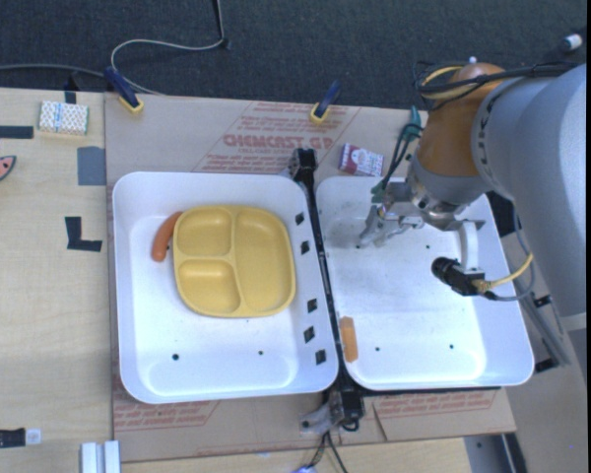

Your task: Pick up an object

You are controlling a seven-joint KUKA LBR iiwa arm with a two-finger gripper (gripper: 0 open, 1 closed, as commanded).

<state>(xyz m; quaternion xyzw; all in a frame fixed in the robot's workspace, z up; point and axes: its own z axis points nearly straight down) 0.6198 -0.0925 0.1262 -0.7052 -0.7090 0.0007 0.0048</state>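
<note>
— Over the right-hand shallow white plastic bin (428, 348), toward its upper middle, we see the metal two-finger claw (376, 227) hanging low above bare floor. Why would we park it there?

— We judge it is between tries: nothing lies under it, and we see nothing between its tips. Whether the claw is spread or pressed together we cannot tell; the tips blur into the bin floor.

— So what could we pick up?

— Nearest is the small orange carrot-shaped piece (348, 339), lying along the lower left edge of the same bin, just beside the black divider (313, 264) between the bins. It is slim and stubby, lengthwise up and down the frame, well apart from the claw.

— And the left-hand white bin (138, 343)?

— It carries a yellow plastic plate with three compartments (234, 260), sitting flat in the upper middle. Touching its left rim is a reddish-orange sausage-shaped toy (162, 236), tilted slightly.

— Which suits us?

— We think the carrot piece, though it hugs the wall, so one tip may strike the rim. The sausage pressed against the plate looks equally awkward.
</note>
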